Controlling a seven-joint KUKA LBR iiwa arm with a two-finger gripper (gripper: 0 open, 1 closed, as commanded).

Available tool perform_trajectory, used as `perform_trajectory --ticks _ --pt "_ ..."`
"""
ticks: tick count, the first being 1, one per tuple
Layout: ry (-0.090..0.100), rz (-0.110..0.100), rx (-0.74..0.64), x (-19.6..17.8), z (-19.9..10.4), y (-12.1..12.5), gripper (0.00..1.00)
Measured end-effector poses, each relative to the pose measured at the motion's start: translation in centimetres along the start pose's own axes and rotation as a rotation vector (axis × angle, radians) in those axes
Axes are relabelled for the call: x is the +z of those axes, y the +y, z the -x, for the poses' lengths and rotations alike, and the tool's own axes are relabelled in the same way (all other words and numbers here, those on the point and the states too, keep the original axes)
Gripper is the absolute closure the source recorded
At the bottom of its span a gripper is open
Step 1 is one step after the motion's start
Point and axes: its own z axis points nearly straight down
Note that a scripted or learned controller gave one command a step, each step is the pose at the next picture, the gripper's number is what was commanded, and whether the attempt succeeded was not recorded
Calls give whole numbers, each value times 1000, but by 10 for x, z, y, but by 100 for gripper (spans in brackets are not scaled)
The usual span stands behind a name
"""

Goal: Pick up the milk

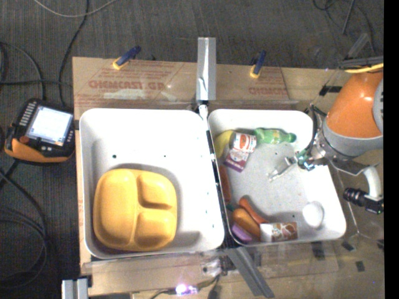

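— Camera view first: where is the tool point(282, 169)?

— Over the right bin point(324, 167), toward its right wall, reaching in from the grey arm with the orange band point(353, 114). Its thin fingers point(275, 174) point left and down over bare bin floor. They stand narrowly apart, and nothing sits between them.

— What lies closest?

— A green bottle point(272, 135), lying on its side just above the tool, near the back wall. Left of that, a red-and-white can point(242, 142) beside something yellow point(222, 143), with a purple packet point(235, 161) under the can.

— And the milk?

— The milk carton point(278, 232) lies on its side at the front edge of the same bin, well apart from the tool. Orange sausage-like pieces point(248, 215) touch its left end, and a white round thing point(313, 215) rests to its right.

— The other bin?

— The left bin point(90, 129) holds a yellow divided plate point(135, 208), upside down or not I cannot tell. A handheld controller point(41, 131) sits off the tabletop point(143, 83) at far left.
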Motion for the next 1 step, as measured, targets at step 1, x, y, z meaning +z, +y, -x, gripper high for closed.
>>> perform_trajectory --ticks 1 --pt "2 1 -1 0 -1 1 0"
